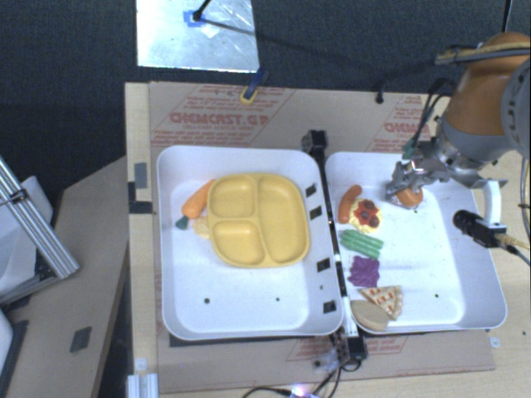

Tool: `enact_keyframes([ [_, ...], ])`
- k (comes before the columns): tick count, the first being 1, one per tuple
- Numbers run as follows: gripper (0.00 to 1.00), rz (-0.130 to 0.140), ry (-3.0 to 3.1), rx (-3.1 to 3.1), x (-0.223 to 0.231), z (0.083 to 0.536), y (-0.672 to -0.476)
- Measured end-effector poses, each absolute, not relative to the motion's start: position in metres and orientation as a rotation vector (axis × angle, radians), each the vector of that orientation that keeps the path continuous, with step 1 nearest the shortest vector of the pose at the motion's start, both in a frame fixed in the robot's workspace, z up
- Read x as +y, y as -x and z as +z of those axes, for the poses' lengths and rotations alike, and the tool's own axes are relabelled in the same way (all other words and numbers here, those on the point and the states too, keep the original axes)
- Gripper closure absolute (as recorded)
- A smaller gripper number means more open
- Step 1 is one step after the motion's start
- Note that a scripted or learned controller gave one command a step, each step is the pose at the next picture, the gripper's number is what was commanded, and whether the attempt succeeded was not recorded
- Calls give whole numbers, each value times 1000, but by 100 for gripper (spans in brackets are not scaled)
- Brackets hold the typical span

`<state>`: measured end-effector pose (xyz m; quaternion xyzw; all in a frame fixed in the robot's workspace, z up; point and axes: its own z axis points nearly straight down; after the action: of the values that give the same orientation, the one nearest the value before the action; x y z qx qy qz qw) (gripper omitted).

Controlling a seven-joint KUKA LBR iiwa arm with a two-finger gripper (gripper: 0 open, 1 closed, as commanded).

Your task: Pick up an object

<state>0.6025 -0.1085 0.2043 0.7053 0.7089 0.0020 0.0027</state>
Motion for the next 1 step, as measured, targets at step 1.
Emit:
enact_keyframes([
  [1,100,4,-2214,2225,-108,226,-604],
])
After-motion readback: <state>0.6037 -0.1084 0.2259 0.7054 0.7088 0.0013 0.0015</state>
